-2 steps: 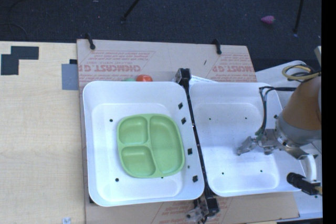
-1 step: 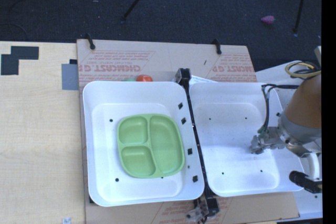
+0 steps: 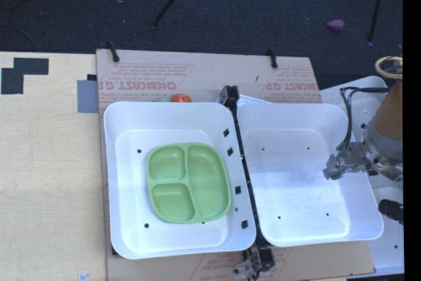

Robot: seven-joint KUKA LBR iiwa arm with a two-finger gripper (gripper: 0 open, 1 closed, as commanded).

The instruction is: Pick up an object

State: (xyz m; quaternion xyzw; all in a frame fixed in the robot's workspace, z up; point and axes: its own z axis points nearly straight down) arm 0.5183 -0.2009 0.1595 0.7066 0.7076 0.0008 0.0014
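One object sits in reach: a green divided plate, lying flat in the middle of the left bin, three compartments facing up. My gripper is over the right bin, near its right wall, well apart from the plate. Whether my gripper is open or closed I cannot tell from this angle; nothing visible in it.

Small orange thing and a bit of green beside it, behind the left bin's back rim on the cardboard sheet. Outside the bin, so not a target in my judgement.

Step in hand, as I read it: the approach has not begun; I need to cross the divider between the bins and come down on the plate.

Notes for doing it well:
- The plate is flat and shallow, so a top-down pinch on the middle would likely slide off. Better to take a raised edge: the outer rim or one of the inner ridges, with one side of the gripper each side of it
- Clear the divider clips before descending
- Descend slowly; the bin floor is just under the plate
- Lift straight and check that the plate comes along; it may tip when held by one edge
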